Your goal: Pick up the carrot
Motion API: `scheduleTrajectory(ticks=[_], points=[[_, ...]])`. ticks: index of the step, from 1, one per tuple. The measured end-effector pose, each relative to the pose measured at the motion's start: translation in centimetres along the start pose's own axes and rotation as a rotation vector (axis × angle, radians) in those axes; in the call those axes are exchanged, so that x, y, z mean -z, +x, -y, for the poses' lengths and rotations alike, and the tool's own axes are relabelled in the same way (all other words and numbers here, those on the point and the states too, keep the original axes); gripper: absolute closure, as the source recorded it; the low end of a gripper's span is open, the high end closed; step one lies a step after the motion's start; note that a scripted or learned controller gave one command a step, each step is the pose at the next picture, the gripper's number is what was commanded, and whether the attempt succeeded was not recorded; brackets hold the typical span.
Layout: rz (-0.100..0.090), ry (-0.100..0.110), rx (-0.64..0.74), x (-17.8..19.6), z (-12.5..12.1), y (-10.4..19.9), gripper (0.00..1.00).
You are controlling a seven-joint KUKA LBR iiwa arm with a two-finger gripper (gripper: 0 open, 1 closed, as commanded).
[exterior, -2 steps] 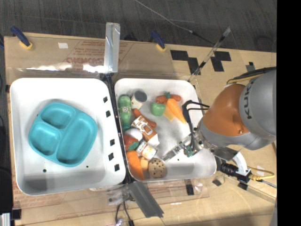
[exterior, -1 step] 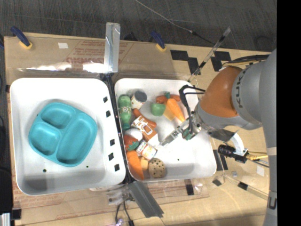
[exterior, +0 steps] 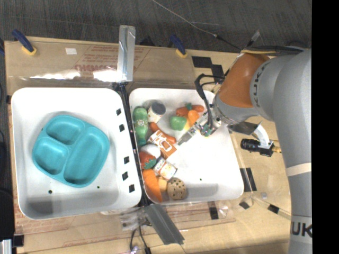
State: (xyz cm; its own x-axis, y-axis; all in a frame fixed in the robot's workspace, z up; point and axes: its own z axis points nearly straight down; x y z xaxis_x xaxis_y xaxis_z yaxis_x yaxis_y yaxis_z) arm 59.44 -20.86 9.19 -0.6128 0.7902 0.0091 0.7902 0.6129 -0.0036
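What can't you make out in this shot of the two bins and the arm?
- Tool, camera view: too small and blurred against the clutter to tell its state.
- Carrot: partly hidden under the arm's wrist.
- Items along the right bin's left wall: piled and overlapping, labels too small to read.
- Arm: cut off by the frame's lower edge.

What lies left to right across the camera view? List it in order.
Teal divided plate → green bottle → green pepper → pincer → grey arm with orange band.
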Motion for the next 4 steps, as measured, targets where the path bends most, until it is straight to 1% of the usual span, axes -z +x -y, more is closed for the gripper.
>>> scheduleTrajectory(ticks=[1, 2, 3, 4], points=[[-0.012, 0.016, 0.259, -0.2, -3.7, -3.5, 0.0], [0.01, -0.001, 0.458, 0.1, -6.4, 1.2, 0.0], [0.013, -0.002, 0.461, 1.2, -6.6, 1.2, 1.0], [0.016, -0.002, 0.843, 6.2, -9.8, 4.0, 1.0]])
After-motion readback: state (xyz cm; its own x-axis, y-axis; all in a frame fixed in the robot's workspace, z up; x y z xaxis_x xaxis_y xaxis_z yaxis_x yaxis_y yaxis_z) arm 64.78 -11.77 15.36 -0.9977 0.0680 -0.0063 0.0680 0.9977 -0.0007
